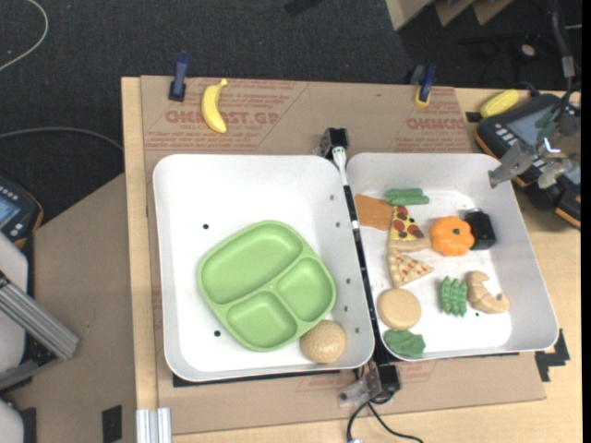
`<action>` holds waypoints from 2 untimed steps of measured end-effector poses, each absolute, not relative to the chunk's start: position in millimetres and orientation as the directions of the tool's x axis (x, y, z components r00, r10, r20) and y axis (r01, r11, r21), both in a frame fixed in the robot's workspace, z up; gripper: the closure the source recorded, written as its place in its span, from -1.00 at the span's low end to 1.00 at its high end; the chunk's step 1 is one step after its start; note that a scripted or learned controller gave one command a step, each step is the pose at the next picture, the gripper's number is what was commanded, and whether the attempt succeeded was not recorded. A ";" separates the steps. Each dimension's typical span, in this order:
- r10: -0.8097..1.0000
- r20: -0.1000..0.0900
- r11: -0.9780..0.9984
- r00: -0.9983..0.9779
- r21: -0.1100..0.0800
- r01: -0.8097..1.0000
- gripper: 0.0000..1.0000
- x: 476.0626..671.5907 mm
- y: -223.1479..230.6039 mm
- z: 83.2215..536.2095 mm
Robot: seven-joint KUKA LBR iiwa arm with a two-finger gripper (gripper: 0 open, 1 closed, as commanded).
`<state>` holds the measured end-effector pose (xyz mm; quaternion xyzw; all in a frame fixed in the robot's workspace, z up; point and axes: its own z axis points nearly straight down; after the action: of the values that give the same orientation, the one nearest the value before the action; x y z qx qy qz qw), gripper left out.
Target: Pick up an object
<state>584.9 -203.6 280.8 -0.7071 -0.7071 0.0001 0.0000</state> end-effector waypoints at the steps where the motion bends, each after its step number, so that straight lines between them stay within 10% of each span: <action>1: 1.000 0.007 -0.006 0.006 -0.018 1.000 -1.00 495.9 -214.5 95.0; 2: 1.000 0.001 0.009 -0.009 0.005 1.000 -1.00 565.3 -143.2 83.8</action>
<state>565.3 -143.2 83.8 -0.7039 -0.7103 -0.0021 -0.0012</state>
